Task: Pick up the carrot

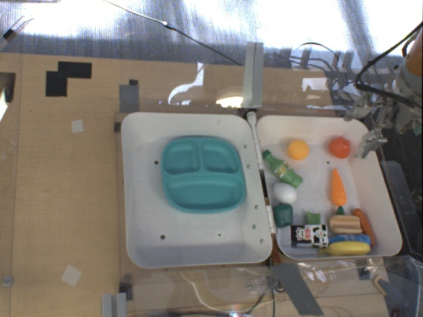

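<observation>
The two-finger metal gripper (372, 139) hangs over the far right corner of the right-hand shallow white bin (390, 203); whether its jaws are open or closed I cannot tell, as it is small and cluttered with cables. Nothing is seen between them.

The small orange plastic carrot with a green stalk end (338, 190) lies flat on the floor of that bin, near the gripper but apart from it, tip pointing away from the camera. By my judgement the pick has not begun: approach, descent and grasp all remain.

Around the carrot sit a red tomato (340, 147), an orange ball (298, 150), a green bottle (282, 169), a white egg (285, 193) and a cluster of toy foods along the near wall. The left-hand white bin (142, 197) holds a teal divided plastic tray (202, 174).
</observation>
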`<action>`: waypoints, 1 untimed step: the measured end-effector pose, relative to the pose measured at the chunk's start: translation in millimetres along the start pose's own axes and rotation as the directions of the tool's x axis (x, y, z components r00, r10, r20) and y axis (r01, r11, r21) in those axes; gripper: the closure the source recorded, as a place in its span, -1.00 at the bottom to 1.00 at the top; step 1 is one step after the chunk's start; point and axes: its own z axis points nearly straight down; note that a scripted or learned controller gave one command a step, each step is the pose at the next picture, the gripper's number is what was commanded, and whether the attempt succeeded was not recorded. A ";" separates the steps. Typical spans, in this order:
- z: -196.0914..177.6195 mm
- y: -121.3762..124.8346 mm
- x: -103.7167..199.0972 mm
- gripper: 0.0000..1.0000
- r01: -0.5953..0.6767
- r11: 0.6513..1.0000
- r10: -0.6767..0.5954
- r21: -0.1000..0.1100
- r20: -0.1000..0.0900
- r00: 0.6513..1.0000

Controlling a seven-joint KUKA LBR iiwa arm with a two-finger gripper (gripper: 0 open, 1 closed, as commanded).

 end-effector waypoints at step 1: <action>129.2 30.1 1.5 -1.00 0.049 0.999 -0.049 -0.006 -0.013 0.999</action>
